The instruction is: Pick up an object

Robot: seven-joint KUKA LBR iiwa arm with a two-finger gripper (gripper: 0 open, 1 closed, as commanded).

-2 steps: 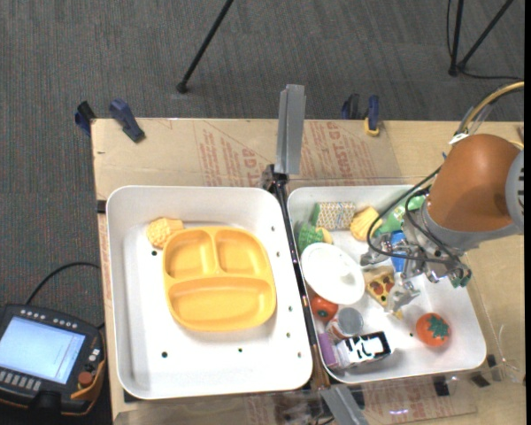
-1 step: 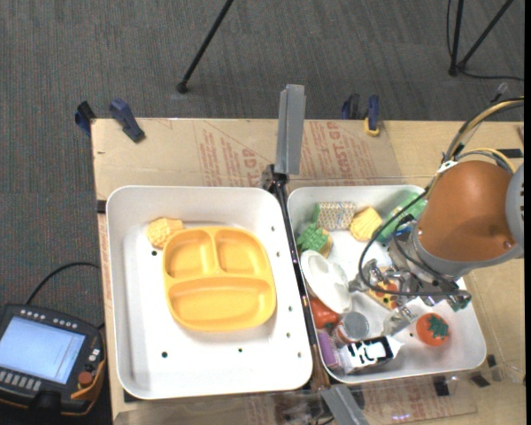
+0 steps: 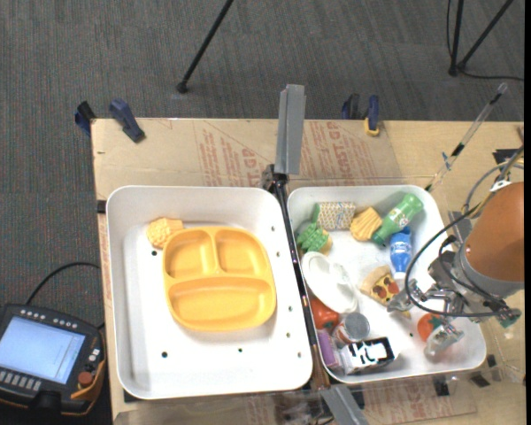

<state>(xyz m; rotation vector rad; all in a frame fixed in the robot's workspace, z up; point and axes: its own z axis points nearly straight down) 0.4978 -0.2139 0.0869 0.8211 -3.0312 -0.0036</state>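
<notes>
The right bin (image 3: 451, 237) holds a jumble of small objects: a green bottle (image 3: 398, 214), a blue bottle (image 3: 400, 251), a yellow-and-red toy (image 3: 380, 283), a white bowl (image 3: 329, 278), a small can (image 3: 357, 326) and a black-and-white box (image 3: 370, 352). My gripper (image 3: 441, 319) hangs low over the bin's front right corner, below the orange band (image 3: 504, 228). An orange-red object (image 3: 426, 327) and a clear piece (image 3: 442, 342) lie right at its tip. Cables and the wrist blur the tip.
The left bin (image 3: 124, 326) holds a yellow divided plate (image 3: 219, 278) and a small yellow knobbly object (image 3: 164, 231). A grey post (image 3: 290, 131) stands between the bins at the back. A teach pendant (image 3: 40, 352) lies on the floor at the left.
</notes>
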